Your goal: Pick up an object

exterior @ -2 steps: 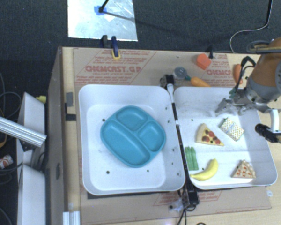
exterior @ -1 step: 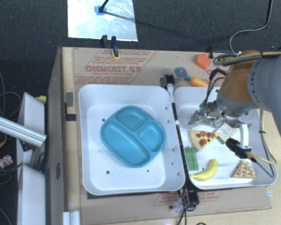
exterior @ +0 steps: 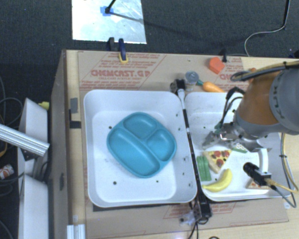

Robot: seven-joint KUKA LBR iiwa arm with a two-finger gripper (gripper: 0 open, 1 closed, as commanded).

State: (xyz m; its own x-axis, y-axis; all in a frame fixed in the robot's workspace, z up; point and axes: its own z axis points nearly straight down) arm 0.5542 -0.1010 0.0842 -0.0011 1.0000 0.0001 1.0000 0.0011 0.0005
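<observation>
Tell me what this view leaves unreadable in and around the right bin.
- Right bin floor, camera view: its right part is covered by the arm; anything under it is hidden.
- Green object beside the pizza slice: too small to identify.
- Gripper: blurred against clutter; whether it holds anything is unclear.

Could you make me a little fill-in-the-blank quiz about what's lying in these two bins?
The divided plate is ____ in colour.
It has ____ compartments.
The yellow banana lies in the ____ bin.
Missing words: blue, three, right.
</observation>
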